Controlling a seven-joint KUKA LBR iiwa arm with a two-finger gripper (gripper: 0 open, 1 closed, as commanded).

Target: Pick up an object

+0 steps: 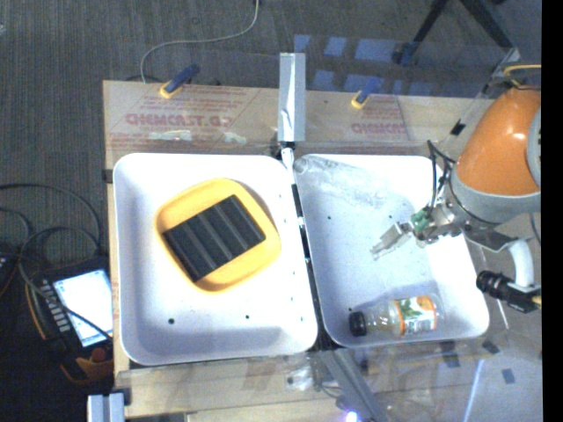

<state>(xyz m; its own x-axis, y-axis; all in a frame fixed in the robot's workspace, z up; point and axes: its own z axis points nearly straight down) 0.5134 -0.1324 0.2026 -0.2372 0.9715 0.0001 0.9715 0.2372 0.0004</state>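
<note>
Orange-banded arm (pixel 506 148) hides its wrist; fingers (pixel 391 238) too blurred to tell, above the bottle (pixel 396 316).

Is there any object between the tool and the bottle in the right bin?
Nothing visible is in the way. The tool is above the right bin, and the bottle lies on its side near that bin's front edge. Between them I see just bare white bin floor.
</note>
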